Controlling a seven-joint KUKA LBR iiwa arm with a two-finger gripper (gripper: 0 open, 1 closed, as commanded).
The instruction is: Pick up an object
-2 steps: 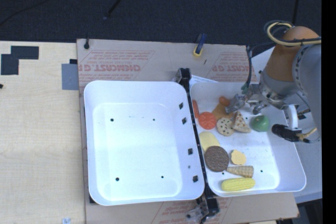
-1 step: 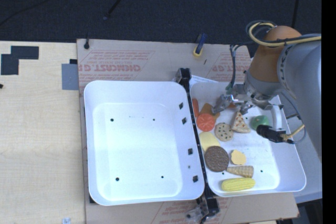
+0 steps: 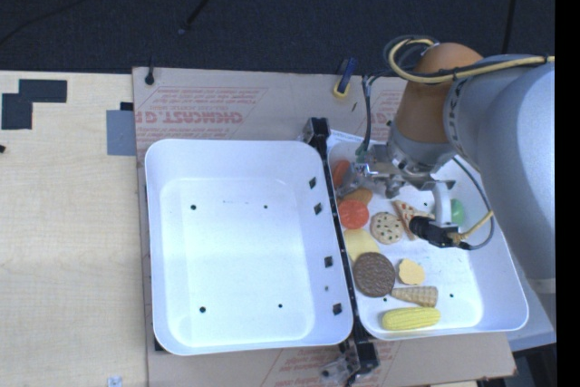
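Note:
My gripper point(image 3: 388, 178) hangs low over the far part of the right bin point(image 3: 494, 299), below the orange wrist band. Just under and to its left lie an orange piece point(image 3: 341, 171) and a red tomato point(image 3: 353, 215). A chocolate-chip cookie point(image 3: 387, 227) and a small striped piece point(image 3: 403, 215) lie right in front of it. Nearer the front of the bin are a dark brown round biscuit point(image 3: 373, 274), a yellow slice point(image 3: 412, 271), a waffle cone point(image 3: 417, 295) and a corn cob point(image 3: 410, 318). I cannot see anything held.
The left bin point(image 3: 172, 195) stands beside the right one, their rims meeting at a black-clipped divider point(image 3: 328, 231). A pale yellow piece point(image 3: 361, 243) lies by the divider. A green item point(image 3: 458, 211) sits under the arm's cables. The grey arm point(image 3: 517, 149) covers the right bin's far right.

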